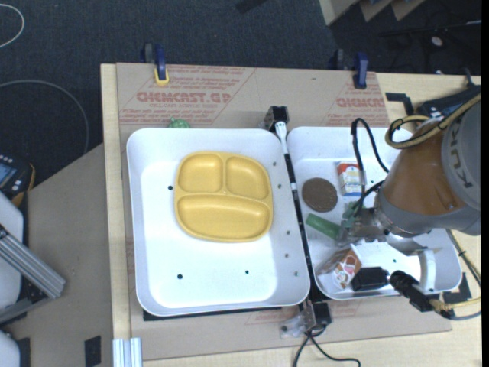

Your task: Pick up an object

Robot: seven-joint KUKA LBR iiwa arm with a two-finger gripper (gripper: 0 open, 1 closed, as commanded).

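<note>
Dark carpet surrounds the surface with 2 white bins. Low in the right bin (451, 270), the end effector (356, 231) hovers, its state impossible to tell; a green object (322, 225) lies just beside it at 9 o'clock, long axis running 10-to-4.

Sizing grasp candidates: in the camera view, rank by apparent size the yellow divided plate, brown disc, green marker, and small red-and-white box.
Largest to smallest as seen:
1. yellow divided plate, by far
2. brown disc
3. green marker and small red-and-white box: look alike, and the arm hides the marker's right end, so not ranked.
</note>
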